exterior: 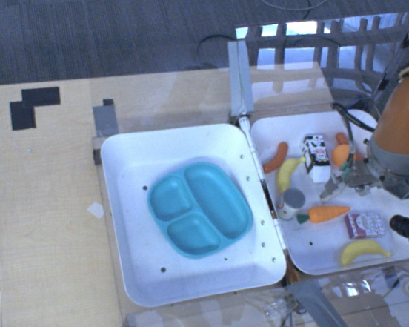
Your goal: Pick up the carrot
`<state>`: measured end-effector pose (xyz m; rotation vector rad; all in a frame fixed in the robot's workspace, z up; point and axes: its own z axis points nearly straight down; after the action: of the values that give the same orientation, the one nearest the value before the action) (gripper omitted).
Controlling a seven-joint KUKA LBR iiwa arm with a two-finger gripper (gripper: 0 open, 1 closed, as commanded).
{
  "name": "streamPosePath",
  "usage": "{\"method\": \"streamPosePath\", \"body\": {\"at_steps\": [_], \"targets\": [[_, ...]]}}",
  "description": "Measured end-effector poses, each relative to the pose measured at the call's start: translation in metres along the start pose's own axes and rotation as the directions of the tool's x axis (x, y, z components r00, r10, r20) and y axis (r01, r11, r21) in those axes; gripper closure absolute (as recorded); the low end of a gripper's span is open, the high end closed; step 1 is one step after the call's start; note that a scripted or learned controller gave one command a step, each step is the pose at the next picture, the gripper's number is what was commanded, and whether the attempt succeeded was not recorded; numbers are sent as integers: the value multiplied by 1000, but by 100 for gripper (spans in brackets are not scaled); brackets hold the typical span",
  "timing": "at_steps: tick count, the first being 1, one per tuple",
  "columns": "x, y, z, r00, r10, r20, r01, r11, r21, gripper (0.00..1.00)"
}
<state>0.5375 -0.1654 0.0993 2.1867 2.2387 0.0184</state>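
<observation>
The carrot (328, 214), orange with a green stub at its left end, lies flat in the middle of the right bin (314, 257). My gripper (339, 184) hovers just above and behind it, a little to the right of its middle. The fingers (330, 189) stand open with nothing between them. The grey arm with its orange band (401, 125) comes in from the right and hides the bin's right side.
Around the carrot lie a grey can (292, 201), a yellow banana (288, 173), a red sausage (274, 156), a black-and-white carton (314, 153), an orange fruit (341, 154), a red packet (365, 224) and a second banana (363, 252). A blue divided plate (199, 208) sits in the left bin (131, 228).
</observation>
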Motion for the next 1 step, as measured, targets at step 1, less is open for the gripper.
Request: {"method": "streamPosePath", "body": {"at_steps": [1], "targets": [[44,-5,10,994,105,4,-105,995,1,0]]}}
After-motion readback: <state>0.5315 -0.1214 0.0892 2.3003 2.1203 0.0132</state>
